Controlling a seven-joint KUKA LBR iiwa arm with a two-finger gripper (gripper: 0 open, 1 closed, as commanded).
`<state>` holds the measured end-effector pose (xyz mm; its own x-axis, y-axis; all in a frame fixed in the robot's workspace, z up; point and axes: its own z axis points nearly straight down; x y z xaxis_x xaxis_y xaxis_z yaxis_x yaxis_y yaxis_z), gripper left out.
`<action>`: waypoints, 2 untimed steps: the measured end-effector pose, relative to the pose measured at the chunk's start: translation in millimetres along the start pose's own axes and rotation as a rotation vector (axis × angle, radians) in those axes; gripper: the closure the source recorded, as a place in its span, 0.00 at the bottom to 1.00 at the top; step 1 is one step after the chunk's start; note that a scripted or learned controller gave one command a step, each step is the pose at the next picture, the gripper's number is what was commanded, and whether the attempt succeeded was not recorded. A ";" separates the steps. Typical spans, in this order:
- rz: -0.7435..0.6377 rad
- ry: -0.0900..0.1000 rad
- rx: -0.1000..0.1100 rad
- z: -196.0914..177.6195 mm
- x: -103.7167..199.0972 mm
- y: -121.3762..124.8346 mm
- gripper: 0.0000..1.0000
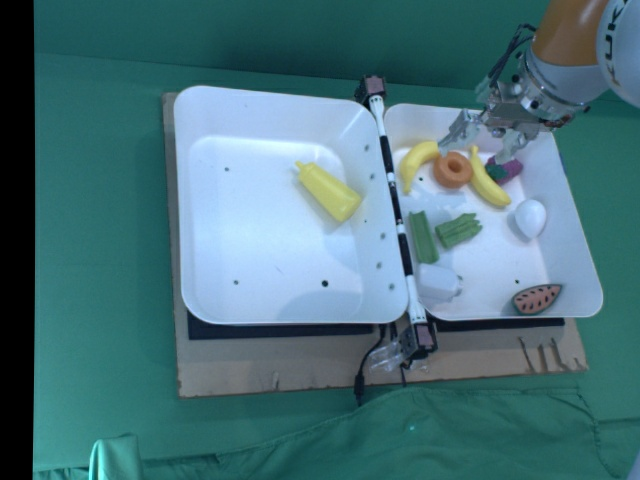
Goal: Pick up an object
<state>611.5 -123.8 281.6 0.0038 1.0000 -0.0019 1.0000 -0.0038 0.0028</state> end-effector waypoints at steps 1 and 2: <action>0.000 0.000 0.000 0.0 0.0 0.0 0.00; -0.001 0.000 0.005 43.9 3.8 6.1 0.00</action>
<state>617.7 -120.1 237.7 0.0025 1.0000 -0.0014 1.0000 -0.0025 -0.0020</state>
